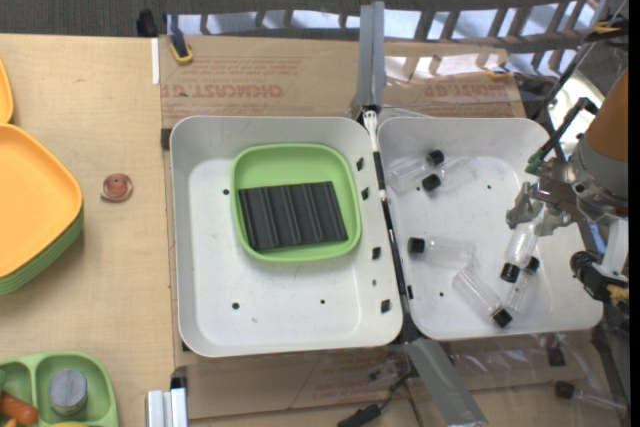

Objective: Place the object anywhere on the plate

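When we start at the far left, we see orange plates (pixel 35 205) stacked at the edge of the bench. Just to their right a small red knob (pixel 117 186) sits alone on the wood. Down in the left corner is a green tray (pixel 40 367) with a grey disc (pixel 68 390) in one of its parts.

Next comes the left bin (pixel 200 295). A green plate (pixel 290 158) lies flat in its top half. On the plate rests a dark mat (pixel 295 215) with ridges, and it covers most of the middle. Brown cardboard (pixel 260 80) lies behind both bins.

Then comes the right bin (pixel 460 205), touching the left one. Clear tubes with black caps lie scattered in it, all well apart from the plate. Two tubes (pixel 412 175) lie near the top left corner of this bin. One tube (pixel 445 253) lies near the middle, with its cap pointing left. Another (pixel 480 295) lies near the bottom, tilted, with its cap at the low end.

At the right side of this bin the gripper (pixel 528 220) hangs over the floor of the bin. A tube (pixel 520 247) shows right under it, with its black cap at the low end, and one more cap sits just beside that one. We cannot tell if the gripper has hold of this tube or is let go. The arm (pixel 610 130) reaches in from the right edge, with its orange band showing.
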You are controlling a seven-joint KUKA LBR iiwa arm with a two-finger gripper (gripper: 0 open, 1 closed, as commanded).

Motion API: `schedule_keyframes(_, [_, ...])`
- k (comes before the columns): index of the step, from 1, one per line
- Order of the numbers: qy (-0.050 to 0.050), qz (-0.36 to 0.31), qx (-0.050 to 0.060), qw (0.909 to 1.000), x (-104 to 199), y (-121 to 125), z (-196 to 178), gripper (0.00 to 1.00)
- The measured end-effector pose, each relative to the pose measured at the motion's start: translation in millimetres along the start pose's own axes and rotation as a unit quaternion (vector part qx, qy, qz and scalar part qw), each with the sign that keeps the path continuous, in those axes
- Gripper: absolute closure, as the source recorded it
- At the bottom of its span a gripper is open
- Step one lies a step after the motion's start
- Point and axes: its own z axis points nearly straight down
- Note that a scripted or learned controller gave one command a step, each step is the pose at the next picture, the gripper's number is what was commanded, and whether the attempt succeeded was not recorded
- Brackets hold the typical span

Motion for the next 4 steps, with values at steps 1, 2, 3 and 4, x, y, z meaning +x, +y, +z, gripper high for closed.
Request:
schedule_keyframes(1, [0.0,0.0,0.0,1.0,0,0,0,0.0])
schedule_keyframes(2, [0.0,0.117,0.0,0.9932,-30,1,-54,0.0])
schedule_keyframes(3, [0.0,0.177,0.001,0.9842,-50,18,-78,0.0])
schedule_keyframes(4, [0.0,0.207,0.001,0.9784,-54,7,-93,0.0])
